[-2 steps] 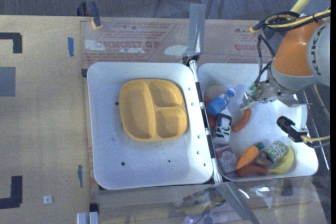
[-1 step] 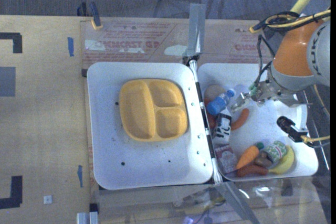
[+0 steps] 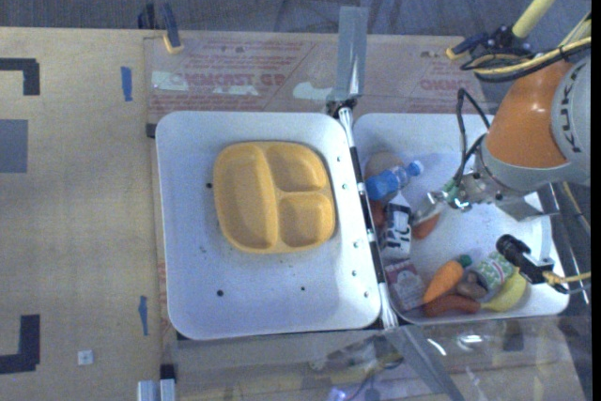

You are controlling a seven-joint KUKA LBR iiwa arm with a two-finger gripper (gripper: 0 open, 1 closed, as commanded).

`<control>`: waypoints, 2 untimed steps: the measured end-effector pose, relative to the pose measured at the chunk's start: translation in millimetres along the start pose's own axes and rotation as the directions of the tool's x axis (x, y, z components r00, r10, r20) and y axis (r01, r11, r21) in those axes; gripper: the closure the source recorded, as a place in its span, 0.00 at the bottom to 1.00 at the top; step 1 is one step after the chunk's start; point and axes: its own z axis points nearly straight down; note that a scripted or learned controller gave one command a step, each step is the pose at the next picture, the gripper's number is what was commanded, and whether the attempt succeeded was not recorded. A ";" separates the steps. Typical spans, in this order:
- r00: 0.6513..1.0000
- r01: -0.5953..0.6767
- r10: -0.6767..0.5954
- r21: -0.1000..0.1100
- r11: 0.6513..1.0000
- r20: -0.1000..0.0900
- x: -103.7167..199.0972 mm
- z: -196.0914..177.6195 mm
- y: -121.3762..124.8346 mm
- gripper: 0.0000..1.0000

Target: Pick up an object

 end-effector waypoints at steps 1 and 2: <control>1.000 0.000 0.000 -0.002 1.000 0.003 -2.2 -8.3 1.2 1.00; 0.999 -0.032 0.032 0.014 0.999 -0.007 36.8 -93.5 56.3 1.00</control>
